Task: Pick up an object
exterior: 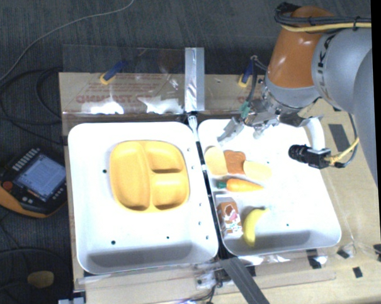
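Far to the left of the gripper, off the tabletop on the dark floor, lies a handheld control pendant, parked out of the arm's reach. Closer, still well left and a little below the gripper, the left bin carries a yellow divided tray lying flat in its middle; nothing sits in its compartments, so it reads as a drop-off spot rather than a pick target.

The right bin holds the likely targets, all bunched against its left wall, below and slightly left of the gripper: a brown bread-like piece on pale slices, a carrot just beneath it, then a small printed packet and a banana side by side, furthest from the gripper. They lie touching or nearly so, which would make a clean single grasp awkward.

The gripper hangs over the upper edge of the right bin, near its back rim, angled downward to the left toward the cluster. Nothing shows between its fingers, and whether they are spread or pressed together I cannot tell from this slant. In my judgement the pick is not yet made; the bread-like piece is nearest.
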`<control>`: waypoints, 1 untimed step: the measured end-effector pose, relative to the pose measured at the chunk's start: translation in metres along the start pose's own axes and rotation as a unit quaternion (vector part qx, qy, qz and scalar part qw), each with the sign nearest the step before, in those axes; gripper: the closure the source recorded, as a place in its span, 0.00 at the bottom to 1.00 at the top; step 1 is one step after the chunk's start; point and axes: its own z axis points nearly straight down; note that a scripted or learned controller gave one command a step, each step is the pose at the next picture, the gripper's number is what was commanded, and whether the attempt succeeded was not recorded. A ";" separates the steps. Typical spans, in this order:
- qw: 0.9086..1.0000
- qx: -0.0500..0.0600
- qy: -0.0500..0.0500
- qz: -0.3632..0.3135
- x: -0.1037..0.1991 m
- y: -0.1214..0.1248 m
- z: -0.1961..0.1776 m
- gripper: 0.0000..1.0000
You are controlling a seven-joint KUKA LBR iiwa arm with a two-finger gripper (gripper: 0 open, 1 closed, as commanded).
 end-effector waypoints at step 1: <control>0.999 -0.001 -0.001 -0.050 -0.065 -0.036 0.127 0.00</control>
